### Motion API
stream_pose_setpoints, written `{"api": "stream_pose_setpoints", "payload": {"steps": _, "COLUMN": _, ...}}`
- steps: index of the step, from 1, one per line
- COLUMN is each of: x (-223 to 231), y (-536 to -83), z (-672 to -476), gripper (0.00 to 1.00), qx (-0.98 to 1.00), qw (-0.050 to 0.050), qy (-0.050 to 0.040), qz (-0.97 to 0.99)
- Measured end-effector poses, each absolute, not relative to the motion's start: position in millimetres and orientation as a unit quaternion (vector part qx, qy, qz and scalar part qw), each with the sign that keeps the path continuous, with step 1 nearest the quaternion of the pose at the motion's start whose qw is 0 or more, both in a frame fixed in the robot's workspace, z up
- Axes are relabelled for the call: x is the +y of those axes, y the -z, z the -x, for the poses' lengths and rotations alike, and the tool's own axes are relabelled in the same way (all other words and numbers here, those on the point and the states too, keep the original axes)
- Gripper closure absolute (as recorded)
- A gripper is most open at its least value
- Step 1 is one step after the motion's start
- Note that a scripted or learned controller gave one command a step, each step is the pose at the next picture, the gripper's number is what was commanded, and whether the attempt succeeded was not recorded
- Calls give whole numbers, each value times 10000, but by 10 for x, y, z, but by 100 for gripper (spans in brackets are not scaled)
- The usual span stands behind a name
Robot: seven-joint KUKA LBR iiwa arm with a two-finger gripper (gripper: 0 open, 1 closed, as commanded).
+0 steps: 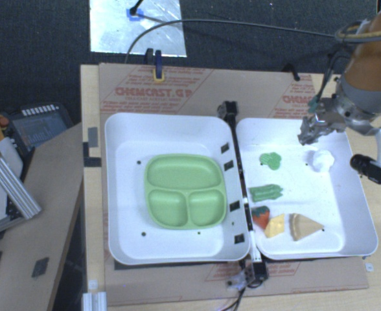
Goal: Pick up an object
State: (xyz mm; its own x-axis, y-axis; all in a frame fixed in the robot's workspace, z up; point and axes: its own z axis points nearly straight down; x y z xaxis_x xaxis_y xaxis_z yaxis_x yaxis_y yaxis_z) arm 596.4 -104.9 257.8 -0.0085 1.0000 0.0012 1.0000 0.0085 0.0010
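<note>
Candidate objects all sit in the right bin: a small white lump near the far right, a green leafy piece toward the bin's middle, a longer green piece below it, and along the near edge a red-and-green item touching a yellow wedge, with a tan bread-like wedge just beside them. I see none of them lifted; each lies flat on the bin floor. My pincer hangs over the far part of the right bin, just up and left of the white lump, carrying nothing that I can make out; whether it is spread or closed I cannot tell at this resolution. The left bin holds a green divided tray, untouched. My judgement: task at approach stage. Descent, closure and lift all remain. Nearest target appears to be the white lump.
</note>
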Motion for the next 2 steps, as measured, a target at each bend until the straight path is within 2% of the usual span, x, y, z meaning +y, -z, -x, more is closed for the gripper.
{"api": "stream_pose_setpoints", "payload": {"steps": 1, "x": -508, "y": -2584, "z": -5830, "gripper": 100, "qx": -7102, "qw": 3, "qy": 8, "qz": 7040}}
{"api": "stream_pose_setpoints", "payload": {"steps": 2, "x": -54, "y": -2557, "z": -5833, "gripper": 100, "qx": -7103, "qw": -1, "qy": 12, "qz": 7039}}
